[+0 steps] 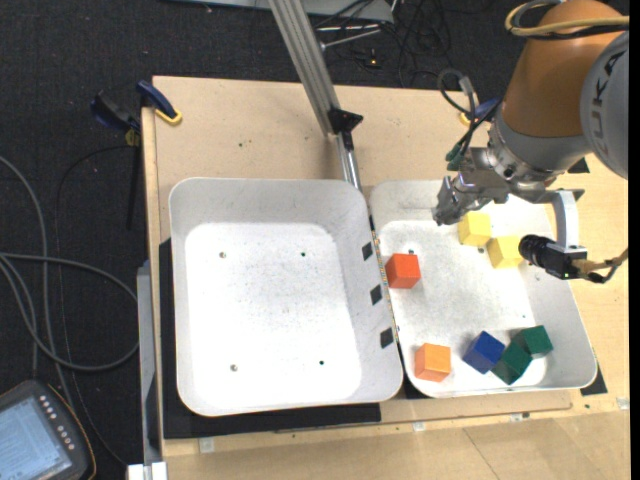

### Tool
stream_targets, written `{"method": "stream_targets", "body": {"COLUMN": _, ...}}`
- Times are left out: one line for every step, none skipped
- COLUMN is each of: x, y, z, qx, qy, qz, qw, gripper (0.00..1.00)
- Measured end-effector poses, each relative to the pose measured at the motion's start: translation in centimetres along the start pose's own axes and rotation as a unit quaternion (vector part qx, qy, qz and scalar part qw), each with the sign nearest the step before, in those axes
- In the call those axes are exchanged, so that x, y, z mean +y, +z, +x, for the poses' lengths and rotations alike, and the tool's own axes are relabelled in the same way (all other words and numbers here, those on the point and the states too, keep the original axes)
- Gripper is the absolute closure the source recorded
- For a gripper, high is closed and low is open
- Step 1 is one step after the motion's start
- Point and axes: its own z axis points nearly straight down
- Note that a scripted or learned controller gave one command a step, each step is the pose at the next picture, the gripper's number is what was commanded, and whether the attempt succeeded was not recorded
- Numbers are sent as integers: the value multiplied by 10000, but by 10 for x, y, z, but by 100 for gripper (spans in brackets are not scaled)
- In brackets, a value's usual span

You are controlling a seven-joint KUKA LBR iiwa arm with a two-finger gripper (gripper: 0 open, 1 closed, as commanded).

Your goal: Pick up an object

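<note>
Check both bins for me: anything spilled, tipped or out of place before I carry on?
Nothing stands out. All the blocks sit inside the right bin: two yellow blocks by the tool, two orange blocks, a blue block and two green blocks. None lies outside a bin.

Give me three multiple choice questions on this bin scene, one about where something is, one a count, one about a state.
1. Where are the blocks?
A. right bin
B. left bin
C. on the bare bench

2. How many yellow blocks are there?
A. one
B. two
C. four

3. How do the two green blocks lie?
A. touching
B. far apart
C. in separate bins

Answers: 1 A, all blocks sit in the right bin. 2 B, one yellow block lies beside the gripper and a second yellow block next to it. 3 A, the green block touches the darker green block.
</note>
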Motion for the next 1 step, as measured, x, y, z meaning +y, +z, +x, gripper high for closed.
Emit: {"method": "stream_targets", "body": {"x": 16, "y": 2, "z": 59, "qx": 1, "qy": -6, "qz": -11, "qw": 10000, "gripper": 100}}
